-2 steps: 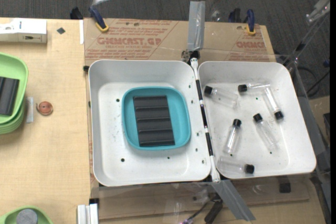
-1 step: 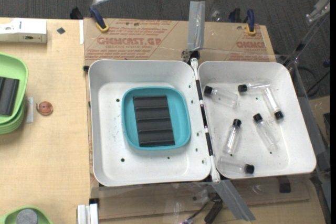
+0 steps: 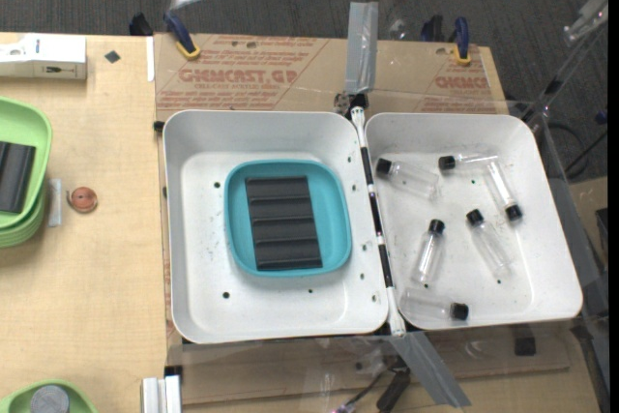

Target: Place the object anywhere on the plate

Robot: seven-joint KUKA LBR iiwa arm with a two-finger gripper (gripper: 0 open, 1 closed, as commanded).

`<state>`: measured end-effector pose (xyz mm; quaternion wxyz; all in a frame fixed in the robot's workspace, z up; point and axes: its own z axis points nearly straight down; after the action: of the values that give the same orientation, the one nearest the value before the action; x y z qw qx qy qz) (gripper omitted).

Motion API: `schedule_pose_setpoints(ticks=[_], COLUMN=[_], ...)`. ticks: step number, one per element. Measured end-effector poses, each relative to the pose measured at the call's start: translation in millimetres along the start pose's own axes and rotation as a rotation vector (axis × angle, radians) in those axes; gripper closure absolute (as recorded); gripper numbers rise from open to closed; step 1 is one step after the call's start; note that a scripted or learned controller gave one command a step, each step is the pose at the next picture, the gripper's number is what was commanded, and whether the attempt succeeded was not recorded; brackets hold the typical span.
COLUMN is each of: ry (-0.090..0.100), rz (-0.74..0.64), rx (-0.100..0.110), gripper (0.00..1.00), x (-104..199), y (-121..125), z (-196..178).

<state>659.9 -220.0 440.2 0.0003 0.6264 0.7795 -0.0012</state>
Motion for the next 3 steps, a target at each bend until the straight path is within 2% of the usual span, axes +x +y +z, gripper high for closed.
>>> schedule_pose_setpoints(ticks=[3], ry=[0.000], rz=[0.000], rx=[0.000], gripper=[0.00], x=[0.0], y=[0.0], z=[0.0])
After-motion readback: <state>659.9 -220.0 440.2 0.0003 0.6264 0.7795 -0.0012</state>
